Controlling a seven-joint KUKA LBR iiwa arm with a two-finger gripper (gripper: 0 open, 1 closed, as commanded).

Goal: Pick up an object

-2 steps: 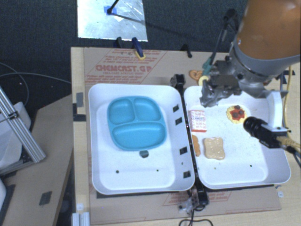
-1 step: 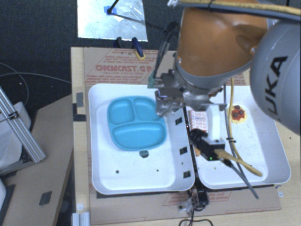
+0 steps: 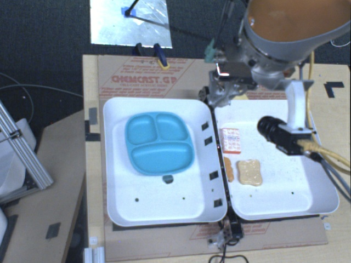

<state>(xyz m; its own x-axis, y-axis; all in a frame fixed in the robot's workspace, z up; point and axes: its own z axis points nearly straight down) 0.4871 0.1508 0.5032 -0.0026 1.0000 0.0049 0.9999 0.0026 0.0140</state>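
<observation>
arm (image 3: 290,21): grey with orange band, big in the top right, over the right bin's far edge
gripper (image 3: 222,95): near the far end of the divider between the bins; cannot tell its state, nothing seen in it
left bin (image 3: 118,201): blue tray (image 3: 159,142) with three compartments, lying flat; small dark bit (image 3: 168,179) just beside the tray's near edge
right bin (image 3: 285,201): red-and-white packet (image 3: 231,140) near the divider; toast (image 3: 249,172) nearer the camera; brown strip (image 3: 228,170) just beside the toast, by the divider
black cylinder (image 3: 279,135): on the arm, over the right bin
</observation>
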